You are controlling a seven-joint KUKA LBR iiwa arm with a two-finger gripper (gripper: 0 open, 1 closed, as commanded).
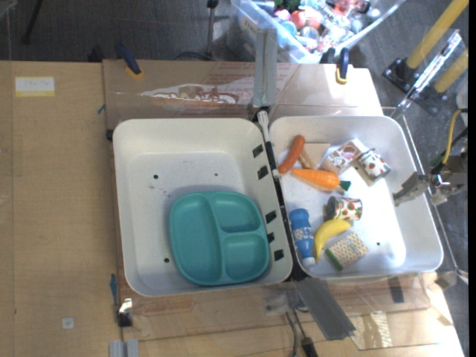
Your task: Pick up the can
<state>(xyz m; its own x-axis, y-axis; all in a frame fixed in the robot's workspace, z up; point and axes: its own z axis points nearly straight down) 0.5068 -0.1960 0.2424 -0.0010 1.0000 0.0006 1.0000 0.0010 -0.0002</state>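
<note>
Starting at the left of the frame, I see the left bin (134, 199) on the desk (52, 199), with a teal divided tray (219, 238) lying in its lower middle. Moving right past the divider, the right bin (416, 222) holds the clutter: a blue bottle (301, 234) against the divider, a sausage (291, 153) and a carrot (315, 178) above it, and a banana (329, 233) beside a patterned box (346, 249). The can (345, 209) lies tipped on its side near the bin's centre, just above the banana, its label too blurred for me to read. The gripper (407, 192) sits at the bin's right rim, well apart from the can, to its right. I cannot tell how far it is open; it holds nothing that I can see.
</note>
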